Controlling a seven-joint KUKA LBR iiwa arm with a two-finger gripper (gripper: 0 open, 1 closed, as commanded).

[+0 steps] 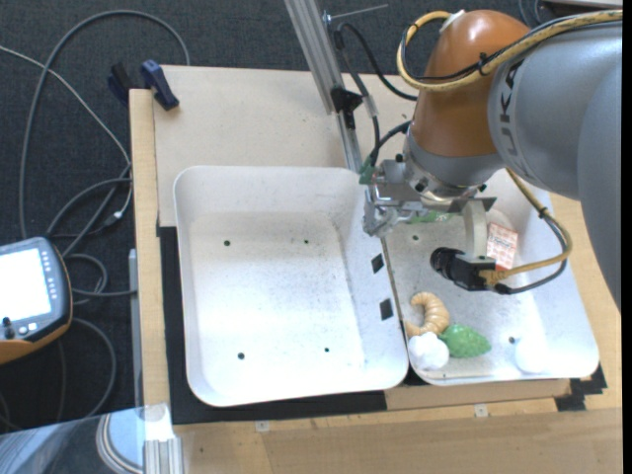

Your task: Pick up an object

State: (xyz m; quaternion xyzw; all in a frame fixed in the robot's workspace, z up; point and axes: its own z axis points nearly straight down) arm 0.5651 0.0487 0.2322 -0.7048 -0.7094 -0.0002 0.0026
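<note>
Looming largest at two o'clock, the grey KUKA arm (573, 97) with its orange band (464, 52) bends down over the right bin (583, 339). Its gripper (380, 215) hangs above the rim where the two bins meet, near the centre of the scene; whether its fingers are spread or pressed together cannot be told from this angle, and nothing is seen between them.

At five o'clock, in the right bin's near left corner, three small objects lie in a cluster: a curled tan piece shaped like a croissant (431, 312), a white ball (428, 351) touching it on the near side, and a green leafy lump (464, 342) just beside both. A red-and-white packet (501, 244) lies at three o'clock beside a black cable fitting (456, 268).

Towards nine o'clock, the left bin (197, 265) shows a speckled white floor. A handheld control pendant (30, 299) rests at the far left edge on dark carpet.
</note>
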